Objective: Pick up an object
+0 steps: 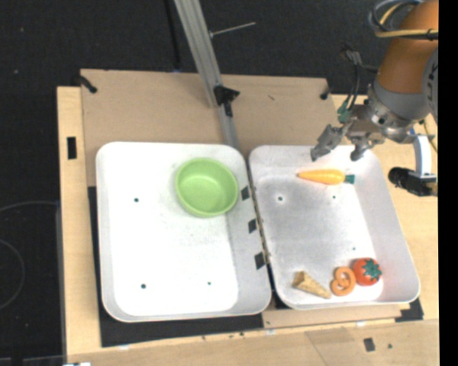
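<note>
Gripper poised over the far edge of the right-hand shallow white bin, its two fingers spread with nothing between them.

From where I stand, the grey arm with its orange band comes in from the right, and just below the fingertips lies an orange toy carrot with a small green stub, close to the bin's far rim. The middle of that bin is bare and open; a red toy tomato, an orange ring-shaped piece and a tan wedge crowd the near edge. A lime-green plastic bowl sits upright in the left white bin.
</note>
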